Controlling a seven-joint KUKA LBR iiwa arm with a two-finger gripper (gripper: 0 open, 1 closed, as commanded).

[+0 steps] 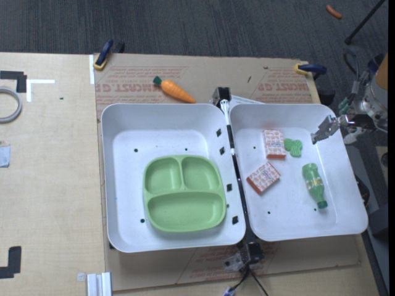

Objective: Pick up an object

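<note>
The gripper point(325, 130) hovers over the far right rim of the right bin point(345, 221), its jaws holding nothing; whether they stand wide or narrow cannot be told. Inside that bin, a green bottle point(314, 185) lies just below the gripper, with two small red-and-white boxes point(273, 144) point(263, 177) and a green toy point(293, 147) toward the bin's middle. A green divided plate point(184, 193) sits in the left bin point(117, 184). A toy carrot point(174, 89) rests on the counter point(49, 196) beyond it.
</note>
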